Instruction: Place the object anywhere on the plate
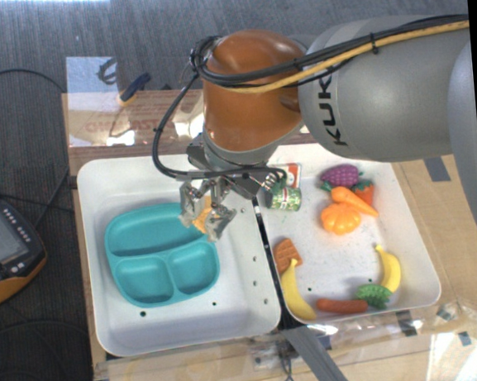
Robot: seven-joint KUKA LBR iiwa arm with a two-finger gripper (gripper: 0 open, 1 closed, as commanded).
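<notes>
Gripper (208,209) pinching small orange-yellow toy piece (201,222) over teal plate (158,263) rim; probably light, rigid, slick plastic, best held across middle.

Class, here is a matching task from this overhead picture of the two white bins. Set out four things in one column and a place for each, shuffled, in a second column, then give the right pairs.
Things:
1. teal plate
2. purple grapes
3. green can
4. red chili

Places:
A. far corner of the right bin
B. near edge of the right bin
C. in the left bin
D. right bin, close to the divider, far end

Pairs: 1-C, 2-A, 3-D, 4-B
</notes>
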